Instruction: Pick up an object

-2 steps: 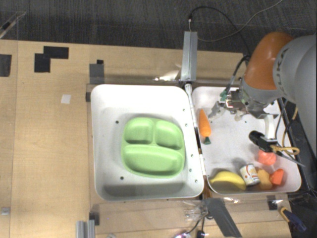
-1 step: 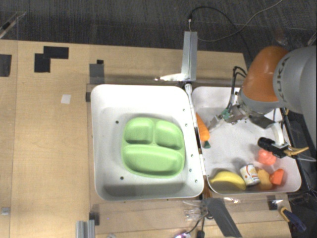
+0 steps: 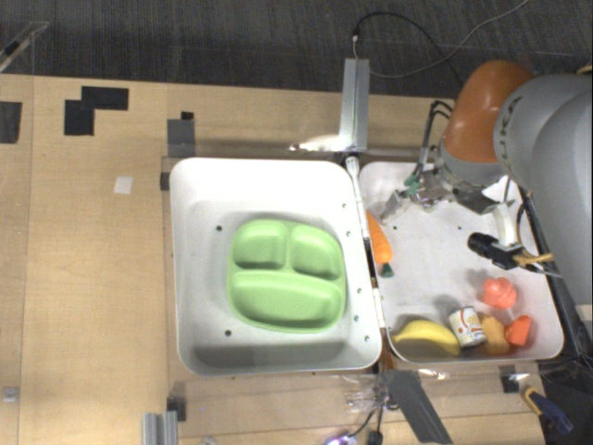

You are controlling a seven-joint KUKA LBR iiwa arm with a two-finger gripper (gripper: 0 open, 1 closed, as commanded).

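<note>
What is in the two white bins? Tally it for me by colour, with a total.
Green: 1, the green three-compartment plastic tray in the left bin.
Orange: 3, the carrot-shaped toy, the small round piece, the yellow-orange piece.
Yellow: 1, the banana.
Pink-red: 1, the rounded fruit toy.
White: 1, the labelled can.
Total: 7.

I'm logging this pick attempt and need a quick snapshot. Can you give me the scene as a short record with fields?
left bin: holds a green divided tray, three compartments
right bin: holds the loose items
carrot: against the right bin's left wall
banana: near the right bin's front edge
small can: right of the banana, touching it
other items: pinkish-red fruit and an orange piece in the front right corner
gripper: over the right bin's back part, nothing seen held
</note>
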